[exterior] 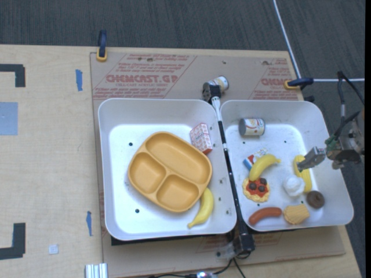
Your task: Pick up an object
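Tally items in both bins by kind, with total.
Bananas: 3
Divided plate: 1
Small carton: 1
Can: 1
Toy pizza: 1
Sausage: 1
Corn piece: 1
White ball: 1
Brown donut: 1
Total: 11

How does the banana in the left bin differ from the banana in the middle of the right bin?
The left-bin banana lies against the orange divided plate, near the bin's front wall; the right-bin banana lies mid-bin, just above the small pizza toy. The left-bin banana runs nearly front to back; the right-bin banana lies diagonally, its tip toward the can. Both are yellow, curved toy fruit.
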`<state>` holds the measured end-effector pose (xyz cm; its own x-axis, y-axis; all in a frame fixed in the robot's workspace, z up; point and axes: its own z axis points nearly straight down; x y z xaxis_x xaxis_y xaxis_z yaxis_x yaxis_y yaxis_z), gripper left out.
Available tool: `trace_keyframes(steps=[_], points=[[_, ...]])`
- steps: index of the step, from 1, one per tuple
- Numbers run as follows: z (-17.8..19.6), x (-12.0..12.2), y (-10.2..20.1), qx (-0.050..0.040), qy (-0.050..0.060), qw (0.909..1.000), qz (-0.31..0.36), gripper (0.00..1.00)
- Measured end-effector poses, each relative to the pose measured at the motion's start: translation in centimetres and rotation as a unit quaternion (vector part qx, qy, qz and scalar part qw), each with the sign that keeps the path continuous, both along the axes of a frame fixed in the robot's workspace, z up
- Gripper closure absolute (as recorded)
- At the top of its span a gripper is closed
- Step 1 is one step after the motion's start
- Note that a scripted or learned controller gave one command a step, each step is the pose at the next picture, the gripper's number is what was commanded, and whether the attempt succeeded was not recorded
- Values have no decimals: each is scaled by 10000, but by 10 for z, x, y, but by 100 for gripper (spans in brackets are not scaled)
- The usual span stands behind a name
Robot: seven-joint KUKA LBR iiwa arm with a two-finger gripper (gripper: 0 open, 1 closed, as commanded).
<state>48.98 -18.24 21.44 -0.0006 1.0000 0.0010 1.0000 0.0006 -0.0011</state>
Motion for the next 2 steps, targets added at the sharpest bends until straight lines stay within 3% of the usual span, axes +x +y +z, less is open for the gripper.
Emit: trace_keyframes(steps=[1,2], points=[[-128,23,7,-9,-17,10000,1,0],[-117,24,7,-18,-33,10000,-8,100]])
